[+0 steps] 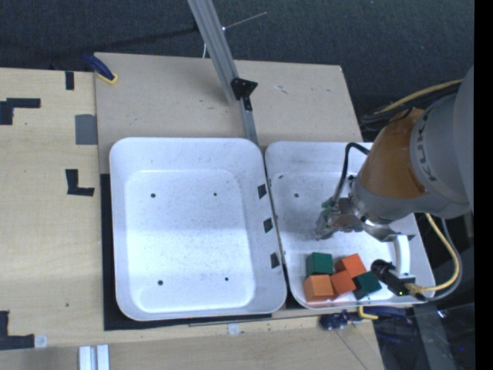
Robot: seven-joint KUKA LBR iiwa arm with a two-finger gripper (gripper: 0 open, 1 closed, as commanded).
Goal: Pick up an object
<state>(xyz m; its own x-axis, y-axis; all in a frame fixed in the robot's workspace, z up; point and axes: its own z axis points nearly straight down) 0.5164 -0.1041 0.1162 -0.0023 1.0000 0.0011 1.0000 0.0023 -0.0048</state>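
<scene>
Lower gripper (330, 226) straight onto green block (319, 264) just below — jaw state impossible to tell — avoiding orange blocks (336, 277) beside.

Hand (330, 223) low over the right bin (296, 168), just above green (319, 264) and orange blocks (318, 287).

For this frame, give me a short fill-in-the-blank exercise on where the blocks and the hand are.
1. All the blocks lie in the ____ bin.
2. The hand hangs over the same bin, just ____ the blocks in the picture.
3. Besides two green blocks, the cluster holds blocks coloured ____.
4. The blocks sit at the bin's ____ edge, closest to the camera.

Missing words: right; above; orange; near
</scene>
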